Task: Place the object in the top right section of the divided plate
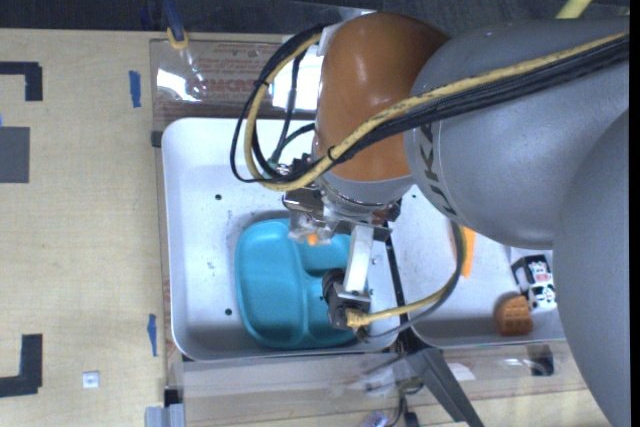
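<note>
Blue divided plate [272, 283] lies in the left white bin [190, 205], pushed toward the bin's lower wall, with its right part covered by the arm. Its dividers are hard to make out, and I cannot tell what lies in its sections. The gripper [312, 233] hangs over the plate's upper edge under the orange wrist band [375, 75]. Whether the claw is open or closed, or has hold of anything, cannot be told. A small orange speck shows there, and I cannot tell what it is.

Right of the plate, the second bin [480, 287] holds a brown lump [514, 314], a small white-and-black item [536, 277] just above it, and an orange strip [465, 253] nearer the plate.

Above and left of the plate the bin floor is bare white. Below the plate there is hardly any gap to the bin wall.

Well above the plate, a clear plastic sheet [225, 65] carries reddish print too blurred to read. Left of the plate, blue tape marks [134, 87] sit on the wooden bench [80, 215].
</note>
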You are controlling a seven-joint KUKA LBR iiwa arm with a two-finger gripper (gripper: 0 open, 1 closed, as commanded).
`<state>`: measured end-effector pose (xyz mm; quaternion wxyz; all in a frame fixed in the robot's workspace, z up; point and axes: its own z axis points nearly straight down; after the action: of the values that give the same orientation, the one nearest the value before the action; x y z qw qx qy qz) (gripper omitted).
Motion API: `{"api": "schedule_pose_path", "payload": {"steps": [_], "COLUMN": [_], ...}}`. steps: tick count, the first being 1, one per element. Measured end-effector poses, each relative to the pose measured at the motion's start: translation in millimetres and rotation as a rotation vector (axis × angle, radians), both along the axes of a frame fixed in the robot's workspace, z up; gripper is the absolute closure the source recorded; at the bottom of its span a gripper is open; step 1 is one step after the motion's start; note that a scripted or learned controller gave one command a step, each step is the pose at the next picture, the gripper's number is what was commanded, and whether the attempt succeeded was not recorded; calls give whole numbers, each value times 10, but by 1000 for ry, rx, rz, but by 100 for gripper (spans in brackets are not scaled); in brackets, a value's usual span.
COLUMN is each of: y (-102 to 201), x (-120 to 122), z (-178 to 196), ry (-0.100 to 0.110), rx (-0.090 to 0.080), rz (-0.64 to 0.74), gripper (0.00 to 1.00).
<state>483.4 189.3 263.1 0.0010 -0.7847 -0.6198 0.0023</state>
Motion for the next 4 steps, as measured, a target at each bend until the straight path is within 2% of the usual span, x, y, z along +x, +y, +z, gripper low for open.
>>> {"api": "schedule_pose_path", "payload": {"steps": [1,2,3,4], "y": [-385,-376,-1216,-557], "x": [-42,-33,129,18], "z": [-415,-336,7,-1318], "ry": [4,6,-5,-1], "rx": [-2,-3,-2,0], "rz": [-247,-246,-298,-223], "gripper": [100,100,100,100]}}
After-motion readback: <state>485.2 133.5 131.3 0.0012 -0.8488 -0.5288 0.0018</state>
